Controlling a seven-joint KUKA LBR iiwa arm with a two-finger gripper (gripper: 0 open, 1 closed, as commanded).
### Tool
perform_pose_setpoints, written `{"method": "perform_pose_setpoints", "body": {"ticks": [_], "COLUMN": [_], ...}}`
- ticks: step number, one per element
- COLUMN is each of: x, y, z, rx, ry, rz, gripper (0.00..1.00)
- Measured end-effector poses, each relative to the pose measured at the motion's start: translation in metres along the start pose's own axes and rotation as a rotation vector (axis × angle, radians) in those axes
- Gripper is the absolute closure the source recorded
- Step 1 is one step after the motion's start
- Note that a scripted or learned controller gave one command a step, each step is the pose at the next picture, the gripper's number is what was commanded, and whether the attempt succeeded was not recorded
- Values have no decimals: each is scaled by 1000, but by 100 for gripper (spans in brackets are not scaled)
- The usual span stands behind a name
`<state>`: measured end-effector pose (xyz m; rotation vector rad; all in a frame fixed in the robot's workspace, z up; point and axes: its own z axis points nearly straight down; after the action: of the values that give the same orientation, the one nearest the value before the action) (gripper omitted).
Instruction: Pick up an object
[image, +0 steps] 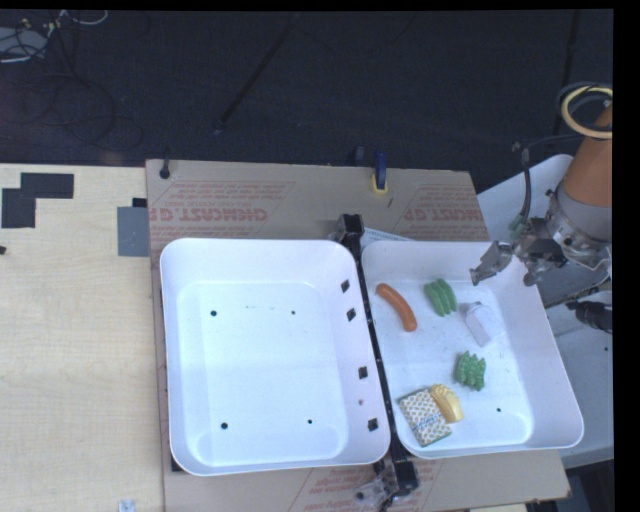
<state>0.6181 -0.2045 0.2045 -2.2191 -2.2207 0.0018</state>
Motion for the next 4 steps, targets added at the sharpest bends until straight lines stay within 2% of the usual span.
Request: {"method": "perform_pose_setpoints", "body": {"ticks": [1,2,3,4], "x": [0,-9,30,93], "y": [0,-76,-145,-139], "z": [-10,-14,-15,-12], "rx": [0,5,5,3], "ry": [0,1,3,3], "rz": [-2,3,4,-4], "gripper": [100,100,100,100]}}
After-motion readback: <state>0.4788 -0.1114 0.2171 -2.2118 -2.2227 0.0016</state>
